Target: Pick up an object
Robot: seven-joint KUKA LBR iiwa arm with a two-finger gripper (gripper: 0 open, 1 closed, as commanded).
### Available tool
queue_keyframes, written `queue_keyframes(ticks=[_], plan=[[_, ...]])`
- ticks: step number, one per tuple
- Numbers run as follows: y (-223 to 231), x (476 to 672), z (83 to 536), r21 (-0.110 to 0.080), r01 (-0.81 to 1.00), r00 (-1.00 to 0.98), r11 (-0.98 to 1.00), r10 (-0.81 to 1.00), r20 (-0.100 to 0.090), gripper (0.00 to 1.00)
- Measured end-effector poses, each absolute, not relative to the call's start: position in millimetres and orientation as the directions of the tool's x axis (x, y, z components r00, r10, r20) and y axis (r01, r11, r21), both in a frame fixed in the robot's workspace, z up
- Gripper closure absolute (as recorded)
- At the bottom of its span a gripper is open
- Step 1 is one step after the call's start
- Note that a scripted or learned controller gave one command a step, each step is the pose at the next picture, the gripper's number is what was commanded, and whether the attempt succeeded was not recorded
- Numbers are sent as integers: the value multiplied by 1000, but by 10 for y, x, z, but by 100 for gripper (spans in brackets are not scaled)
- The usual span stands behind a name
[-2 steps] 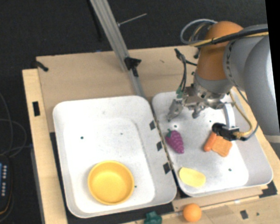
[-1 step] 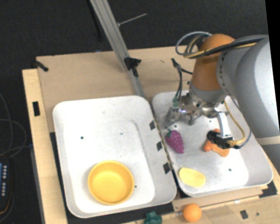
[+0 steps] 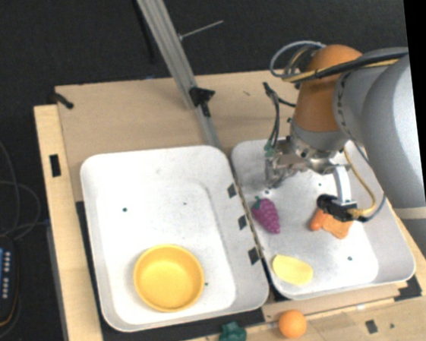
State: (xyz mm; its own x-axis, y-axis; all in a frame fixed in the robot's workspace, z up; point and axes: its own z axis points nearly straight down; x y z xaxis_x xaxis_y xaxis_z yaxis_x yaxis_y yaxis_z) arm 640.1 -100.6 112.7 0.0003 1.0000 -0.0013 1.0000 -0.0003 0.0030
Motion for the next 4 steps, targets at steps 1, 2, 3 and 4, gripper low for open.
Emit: queue_keyframes(ticks=[1, 2, 3, 4], plan=[[-1071, 6433, 1763, 8, 1000, 1, -1, 1000, -1, 100], [-991, 6431, 2364, 8, 1000, -4, 4, 1000, 0, 100], [-1001, 6442, 2811, 6, 1000, -4, 4, 1000, 0, 100], [-460, 6520, 2627, -1, 1000, -5, 5, 1000, -1, 100]])
